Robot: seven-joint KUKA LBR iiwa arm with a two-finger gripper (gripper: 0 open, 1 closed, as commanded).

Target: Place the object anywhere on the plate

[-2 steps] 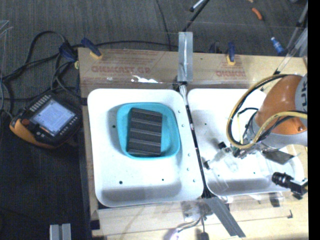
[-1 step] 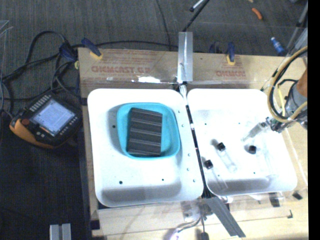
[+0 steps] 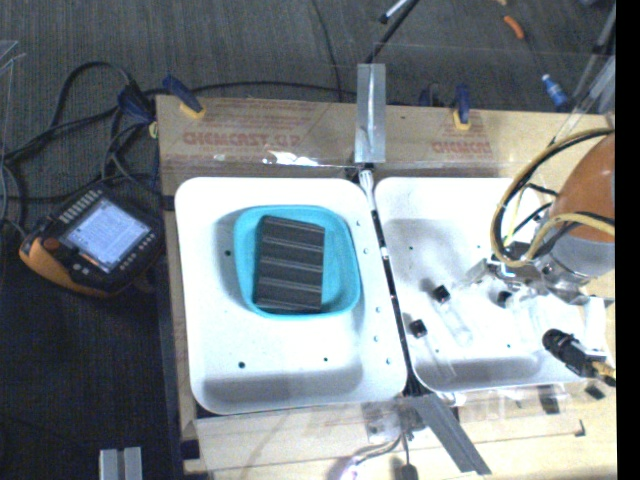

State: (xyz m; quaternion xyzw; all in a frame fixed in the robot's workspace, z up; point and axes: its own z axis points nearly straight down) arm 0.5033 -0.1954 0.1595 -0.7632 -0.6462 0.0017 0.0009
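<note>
A bench holds two shallow white plastic bins side by side, seen from above at a slant. The landmark is the turquoise, rounded-square plate (image 3: 345,268), which sits in the middle of the left bin (image 3: 205,368). A dark grey ribbed rectangular block (image 3: 290,263), the task's object, lies flat on the plate, well inside its raised rim and tilted a little off square. Judging by this, the placing looks done: the block rests on the plate and nothing touches it.

Well to the right of the plate, in the right bin (image 3: 420,208), the two-finger gripper (image 3: 440,311) of the grey arm (image 3: 585,258) with its orange band hangs low over the white floor. Its two dark fingertips (image 3: 439,293) stand clearly apart, spread wide, with bare bin floor between them and nothing held. It likely sits there because it is clear of the plate.

Much of the arm is cut off at the right side. The wrist is a tangle of cables and pale parts that blur into the bin. A faint clear shape lies just right of the fingertips; I cannot tell what it is.
</note>
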